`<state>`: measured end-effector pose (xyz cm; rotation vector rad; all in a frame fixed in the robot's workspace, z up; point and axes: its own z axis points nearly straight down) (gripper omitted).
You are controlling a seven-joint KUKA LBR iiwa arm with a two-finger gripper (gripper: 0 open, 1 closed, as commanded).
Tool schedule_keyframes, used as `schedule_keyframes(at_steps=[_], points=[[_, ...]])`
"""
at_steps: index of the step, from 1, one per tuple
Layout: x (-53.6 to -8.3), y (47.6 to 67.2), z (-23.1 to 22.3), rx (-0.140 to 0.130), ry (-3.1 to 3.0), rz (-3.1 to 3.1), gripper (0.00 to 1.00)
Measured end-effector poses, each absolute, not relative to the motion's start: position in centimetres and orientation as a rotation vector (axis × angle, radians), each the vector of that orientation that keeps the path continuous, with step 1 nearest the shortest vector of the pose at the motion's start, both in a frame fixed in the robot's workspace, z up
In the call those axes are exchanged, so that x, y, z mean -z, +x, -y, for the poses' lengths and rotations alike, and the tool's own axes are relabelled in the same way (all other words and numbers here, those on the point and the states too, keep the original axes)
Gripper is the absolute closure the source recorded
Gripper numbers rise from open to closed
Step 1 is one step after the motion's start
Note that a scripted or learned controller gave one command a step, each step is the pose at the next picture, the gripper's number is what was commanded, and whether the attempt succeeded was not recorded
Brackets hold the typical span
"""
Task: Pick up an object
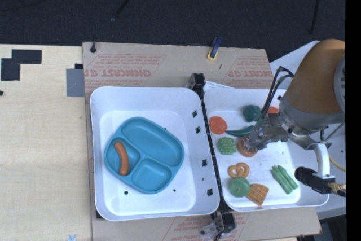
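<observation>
**Gripper low over the right bin's food**

The gripper (255,139) sits down among the toys in the right bin (299,192), right over a brown cookie (246,148) beside the green broccoli (226,145); its grip can't be judged from here. Left bin: blue plate (151,150) carrying a sausage (121,157).

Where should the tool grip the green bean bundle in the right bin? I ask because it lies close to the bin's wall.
Grip the green bean bundle across its narrow width near the middle, coming straight down from above. It lies flat and long, slanting along the floor of the right bin, with bare floor on both long sides, so the fingers probably have room there.
</observation>
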<state>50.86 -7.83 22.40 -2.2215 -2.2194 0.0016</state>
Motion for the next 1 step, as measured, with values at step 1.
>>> schedule_keyframes(at_steps=[1], points=[[-23.01,51.45,7.94,-0.001,-2.219,2.221,1.0]])
